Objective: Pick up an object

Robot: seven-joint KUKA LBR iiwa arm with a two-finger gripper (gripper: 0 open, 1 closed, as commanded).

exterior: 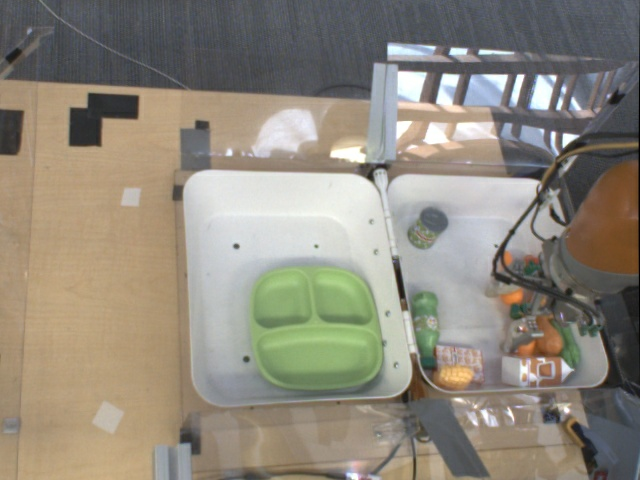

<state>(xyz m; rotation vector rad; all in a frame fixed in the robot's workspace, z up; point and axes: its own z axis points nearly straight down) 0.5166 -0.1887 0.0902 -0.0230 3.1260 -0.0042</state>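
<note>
Against the right bin's (470, 200) right wall, the tool (535, 318), grip unclear, crowds orange toys (548, 340).

I see two white bins (210, 228), left one with a lime green divided tray (316, 328). Right bin: small can (428, 228) with grey lid and green label, green bottle (426, 323), packet (459, 365) with red-brown speckled top and yellow bottom, white carton (537, 371) with orange markings, orange and green bits (555, 340) I can't identify. Bench (90, 318) is pale wood with black blocks (100, 116). Floor (250, 18) is dark grey carpet. Arm (605, 223) is orange over grey.
</note>
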